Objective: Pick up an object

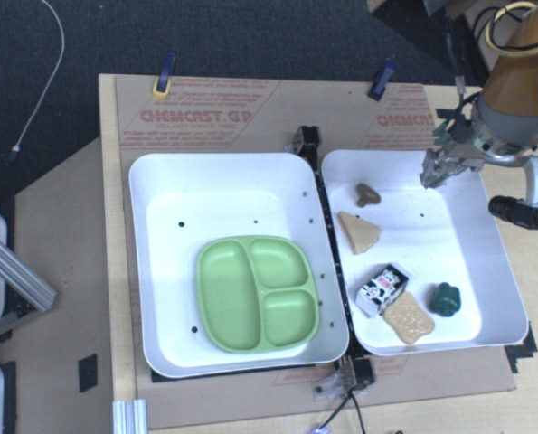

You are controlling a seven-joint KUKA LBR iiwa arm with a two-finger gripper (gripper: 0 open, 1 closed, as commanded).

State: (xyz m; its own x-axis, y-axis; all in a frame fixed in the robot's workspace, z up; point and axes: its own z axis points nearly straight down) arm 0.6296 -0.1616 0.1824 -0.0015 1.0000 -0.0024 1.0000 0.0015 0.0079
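Grey metal end effector (436,172) hangs over the far right corner of the right bin (499,269), near the rim. From where I stand I cannot tell if it is spread or pressed together; it is small and dark against the white. Nothing is seen between its tips, so I judge it carries nothing.

Behind it comes the arm (514,89), w/ the orange band, reaching in from the right side.

Below and to the left of the end effector, inside the same bin, lie the candidates. Closest is a small brown piece (367,194), apart from the others. Next a tan wedge (361,232), close to the left wall of the bin. More to the front: a black-and-white box (381,289), touching or almost touching a tan toast-like piece (408,318), and a dark green lump (446,299) just beside, approx. at the same depth.

The left bin (160,269) holds a green divided plate (255,292), lying flat.

Step, as I judge it: approach phase, no grasp yet. Next move probably needs to travel left and forward over one item, then go down. The brown piece is nearest and stands free, so easier. The box and toast are crowded, risk of catching both. All this sits on the cardboard-covered worktop (250,111).
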